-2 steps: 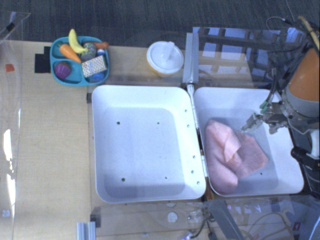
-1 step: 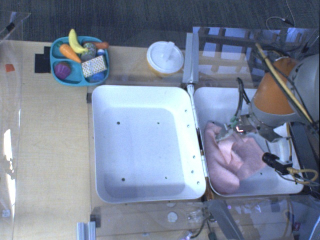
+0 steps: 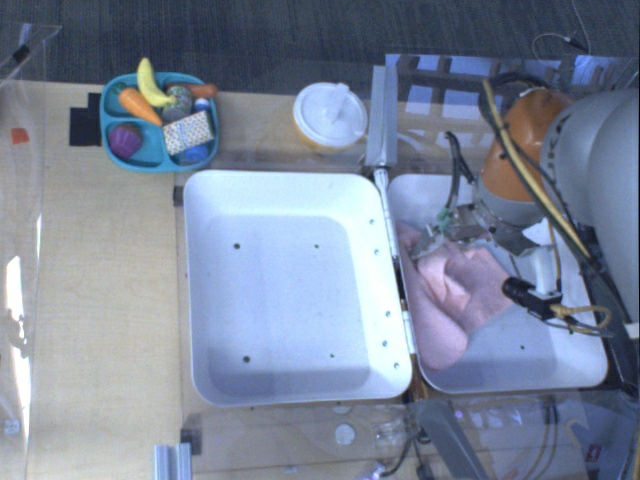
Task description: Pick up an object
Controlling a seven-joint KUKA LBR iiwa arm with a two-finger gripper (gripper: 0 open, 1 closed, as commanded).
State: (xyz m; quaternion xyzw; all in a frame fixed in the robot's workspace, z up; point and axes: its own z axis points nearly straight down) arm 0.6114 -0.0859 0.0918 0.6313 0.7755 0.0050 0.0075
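Worktop [image 3: 100, 298]: pale wood surface, carrying all items listed below.

Black square [image 3: 84, 125]: flat on the worktop at far left, touching the left edge of the blue tray.

Blue tray [image 3: 135, 158]: divided dish near the back left corner. Holds a banana [image 3: 151, 85] at the rear, a carrot [image 3: 137, 105] lying slantwise just beside it, a purple item [image 3: 125, 140] in the front left compartment, and a speckled block [image 3: 190, 131] in the right compartment. Smaller pieces behind the block are too small to tell.

White lidded cup [image 3: 330, 115]: round, with a yellow rim below the lid, standing behind the left bin near its back right corner.

Left bin [image 3: 290, 368]: shallow, white, square with rounded corners; a few small dark holes in its floor.

Right bin [image 3: 520, 368]: shallow, white, set just beside the left bin, the two rims touching along a central divider.

Pink cloth [image 3: 450, 293]: the task's thing. Lies crumpled in the left half of the right bin, against the wall nearest the left bin, running from mid-bin toward the front.

Claw [image 3: 455, 230]: down at the rear end of the pink cloth, at or just above its top fold. Whether it is apart, together or clamped on the cloth, I cannot tell.

Arm [image 3: 590, 158]: grey, with an orange band, entering from the right above the right bin, trailing black and yellow cables.
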